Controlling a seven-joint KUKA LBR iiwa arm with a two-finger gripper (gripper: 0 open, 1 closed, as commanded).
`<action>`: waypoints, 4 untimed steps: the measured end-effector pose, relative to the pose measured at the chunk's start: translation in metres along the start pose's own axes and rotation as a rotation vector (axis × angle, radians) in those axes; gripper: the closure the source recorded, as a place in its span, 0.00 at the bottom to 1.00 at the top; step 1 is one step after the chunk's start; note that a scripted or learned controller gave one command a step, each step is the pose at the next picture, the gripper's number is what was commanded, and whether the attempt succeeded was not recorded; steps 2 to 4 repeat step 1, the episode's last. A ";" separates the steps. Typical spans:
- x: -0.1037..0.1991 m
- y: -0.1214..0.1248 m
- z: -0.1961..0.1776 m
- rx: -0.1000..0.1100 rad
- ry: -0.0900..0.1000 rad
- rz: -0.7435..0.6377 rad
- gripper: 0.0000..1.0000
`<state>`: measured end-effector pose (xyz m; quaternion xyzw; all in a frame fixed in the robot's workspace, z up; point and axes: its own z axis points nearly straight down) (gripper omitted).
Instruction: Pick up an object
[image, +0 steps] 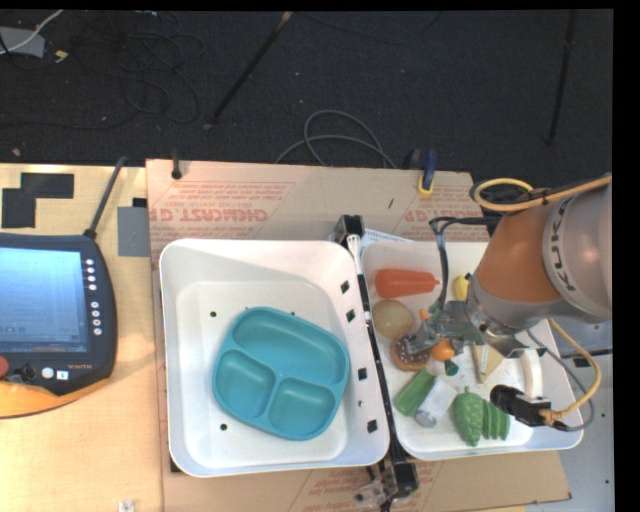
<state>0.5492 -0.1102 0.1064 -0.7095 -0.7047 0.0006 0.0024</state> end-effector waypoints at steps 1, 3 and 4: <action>0.058 0.001 -0.105 -0.012 0.000 -0.013 1.00; 0.058 0.001 -0.105 -0.012 0.000 -0.013 1.00; 0.058 0.001 -0.105 -0.012 0.000 -0.013 1.00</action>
